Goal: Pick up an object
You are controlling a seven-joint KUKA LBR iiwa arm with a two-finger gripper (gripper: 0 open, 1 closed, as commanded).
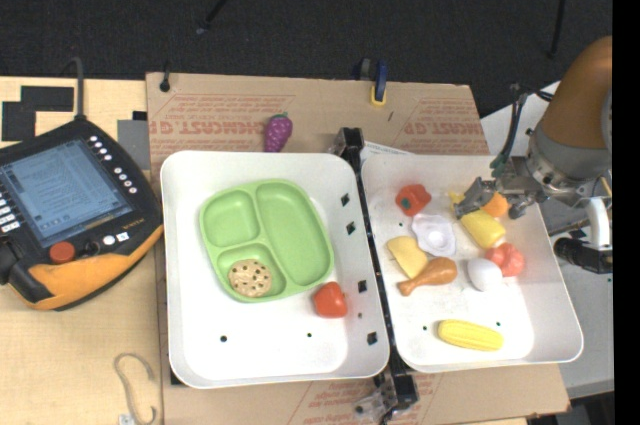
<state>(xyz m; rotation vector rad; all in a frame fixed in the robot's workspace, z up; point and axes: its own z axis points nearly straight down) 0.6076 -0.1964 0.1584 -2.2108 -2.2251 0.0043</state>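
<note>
In the right-hand bin (560, 333), everything can be placed from the white egg-shaped cup (434, 235) near its middle. The gripper (487, 198) hangs up and to the right of that cup, low over the bin's upper right part, with the grey wrist and orange-banded arm (580, 113) running off to the right behind it. An orange piece (495, 205) lies right at the fingertips, but the dark linkage overlaps it, so whether the gripper is spread around it or closed on it I cannot tell. It looks placed for a grasp in that crowded corner.

Just right of the cup sits a yellow piece (482, 229), and beyond that a red piece (510, 259) and a white egg (484, 275). Up and left of the cup is a red pepper-like toy (411, 200). Below the cup lie a yellow wedge (406, 255) and a drumstick (429, 275), and further down a corn cob (469, 336) lies alone, an easier target.

Well left of the cup, in the other bin (190, 333), a green divided plate (265, 238) holds a cookie (249, 277), with a red tomato-like toy (329, 299) beside it.
</note>
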